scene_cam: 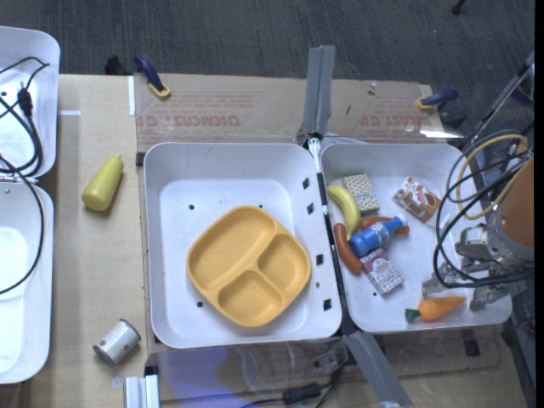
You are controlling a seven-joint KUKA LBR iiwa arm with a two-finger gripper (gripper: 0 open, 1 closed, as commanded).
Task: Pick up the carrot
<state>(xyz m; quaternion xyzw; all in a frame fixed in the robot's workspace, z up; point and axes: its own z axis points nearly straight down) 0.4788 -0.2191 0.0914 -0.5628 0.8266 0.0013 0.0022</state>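
Tin can [116, 340] lies on its side on the counter [93, 270] at 7 o'clock, outside the left bin [161, 253]. Yellow divided plate [247, 265] sits mid left bin. Carrot [439, 308] lies at 5 o'clock in the right bin [374, 313], w/ the gripper [473, 286] just above it; fingers' state: can't tell. Banana [343, 205] and blue bottle [371, 237] lie at that bin's 9 o'clock side.

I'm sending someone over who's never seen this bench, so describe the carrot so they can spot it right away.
Look in the right-hand shallow white bin, at its front right corner, just below the arm's end effector. There lies the small orange toy carrot with a green stub at its left end. It lies alone, apart from the cluster of the yellow banana, blue bottle and red sausage.
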